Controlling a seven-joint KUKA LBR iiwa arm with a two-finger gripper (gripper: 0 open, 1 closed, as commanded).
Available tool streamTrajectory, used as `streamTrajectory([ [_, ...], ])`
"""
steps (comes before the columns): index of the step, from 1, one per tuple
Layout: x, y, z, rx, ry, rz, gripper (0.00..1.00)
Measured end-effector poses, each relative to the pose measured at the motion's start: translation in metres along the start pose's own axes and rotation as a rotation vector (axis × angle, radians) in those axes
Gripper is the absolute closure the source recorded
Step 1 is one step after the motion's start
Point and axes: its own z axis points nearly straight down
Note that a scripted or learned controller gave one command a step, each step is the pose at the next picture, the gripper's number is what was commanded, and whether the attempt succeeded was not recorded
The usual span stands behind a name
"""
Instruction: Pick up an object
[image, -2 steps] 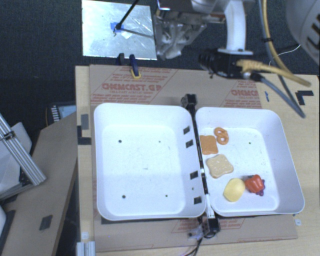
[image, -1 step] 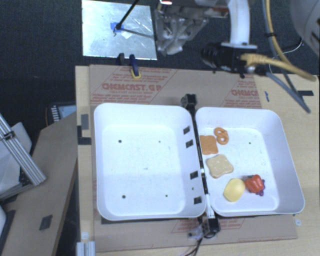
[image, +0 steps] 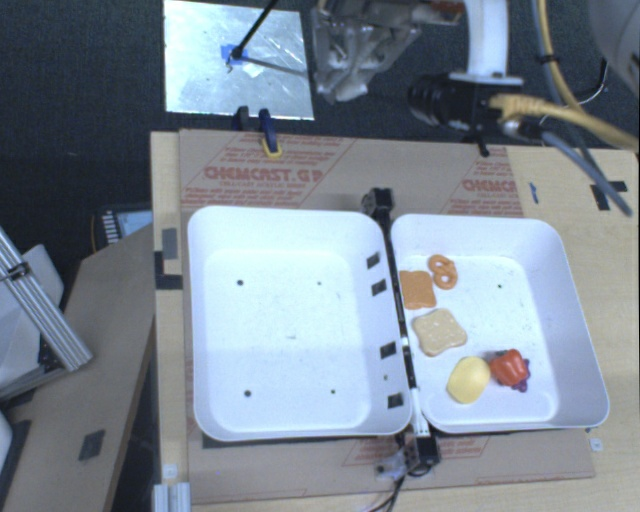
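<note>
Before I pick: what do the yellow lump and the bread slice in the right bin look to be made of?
Yellow lump: likely moulded plastic toy food, smooth with a soft sheen. Bread slice: probably plastic or foam, matte tan, with a paler face and a darker crust edge. Both lie in the right bin, which looks like thin white plastic.

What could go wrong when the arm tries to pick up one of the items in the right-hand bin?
The bread slice lies beside the orange slab, close to the right bin wall by the divider, so the tool may hit that wall. The lemon sits near the red pepper, and its rounded shape may slip out.
</note>
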Motion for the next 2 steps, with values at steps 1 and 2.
streamTrajectory([
  [1,0.001,0.000,-0.011,-0.001,0.002,-0.003,1.00],
  [2,0.001,0.000,-0.023,-0.004,0.004,-0.006,1.00],
])
